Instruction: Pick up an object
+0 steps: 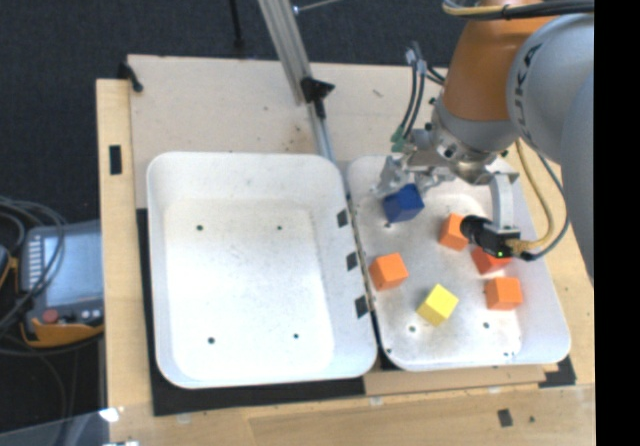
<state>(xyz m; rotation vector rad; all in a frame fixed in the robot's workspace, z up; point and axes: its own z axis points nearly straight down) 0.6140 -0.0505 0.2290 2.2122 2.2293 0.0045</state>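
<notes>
My gripper (402,186) hangs over the far left part of the right bin (470,360). A blue cube (404,204) sits between its fingers, slightly tilted, with a small shadow beneath it. Loose in the same bin are an orange cube (388,270) near the left wall, a yellow cube (437,304) in front of it, another orange cube (503,292) at the right and an orange cube (454,231) close to the wrist. A reddish block (490,260) is partly hidden by the robot's hardware.
The left bin (250,264) lies beside the right one, separated by a narrow gap. A slanted metal rail (283,19) rises behind the bins. A pendant with cables (60,279) rests off the bench at the left.
</notes>
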